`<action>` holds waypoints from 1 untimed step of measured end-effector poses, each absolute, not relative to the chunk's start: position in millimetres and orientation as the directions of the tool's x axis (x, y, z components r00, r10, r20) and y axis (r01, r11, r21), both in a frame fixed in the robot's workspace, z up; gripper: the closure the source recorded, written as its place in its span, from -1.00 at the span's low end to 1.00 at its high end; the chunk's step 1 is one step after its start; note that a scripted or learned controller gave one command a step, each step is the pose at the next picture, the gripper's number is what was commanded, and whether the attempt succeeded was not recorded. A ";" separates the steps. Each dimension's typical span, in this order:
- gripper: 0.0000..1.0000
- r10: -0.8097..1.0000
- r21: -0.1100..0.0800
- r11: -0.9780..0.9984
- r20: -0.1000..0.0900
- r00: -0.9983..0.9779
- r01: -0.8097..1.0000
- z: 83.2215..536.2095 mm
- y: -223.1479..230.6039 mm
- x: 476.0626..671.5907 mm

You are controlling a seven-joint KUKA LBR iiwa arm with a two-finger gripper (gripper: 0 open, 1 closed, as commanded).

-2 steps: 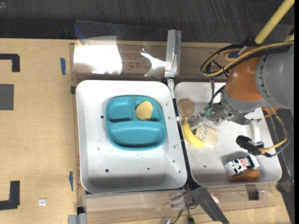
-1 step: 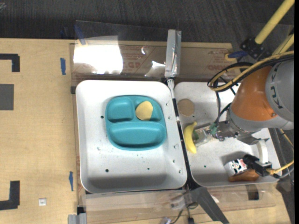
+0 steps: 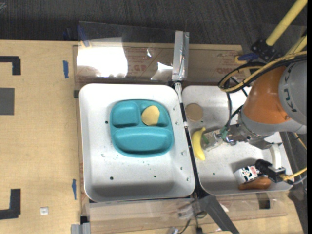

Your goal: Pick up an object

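Reaching into the right bin (image 3: 214, 179), the pincer (image 3: 210, 139) sits beside the banana (image 3: 197, 144); its spread is unclear.

Top of frame: dark grey carpet floor (image 3: 146, 4) | Left: pale wooden bench top (image 3: 34, 130) with black corner marks, blue tape | Upper centre: glare on clear plastic sheet (image 3: 112, 62)

Two bins sit side by side on the table (image 3: 34, 130). In the left bin (image 3: 97, 174) lies a divided tray (image 3: 141, 143), with a potato (image 3: 150, 115) in its rear right compartment. In the right bin (image 3: 219, 174), a banana (image 3: 198, 144) lies against the left wall, a round disc (image 3: 194, 112) behind it, and the pincer (image 3: 210, 139) just right of the banana. A small carton (image 3: 248, 172) and a sausage (image 3: 254, 182) lie touching near the front right corner.
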State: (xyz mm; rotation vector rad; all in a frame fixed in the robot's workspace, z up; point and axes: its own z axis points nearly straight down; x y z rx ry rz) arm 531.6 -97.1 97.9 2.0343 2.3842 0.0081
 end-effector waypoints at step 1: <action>1.00 0.998 0.008 0.055 0.001 -0.055 0.998 187.9 -51.1 588.5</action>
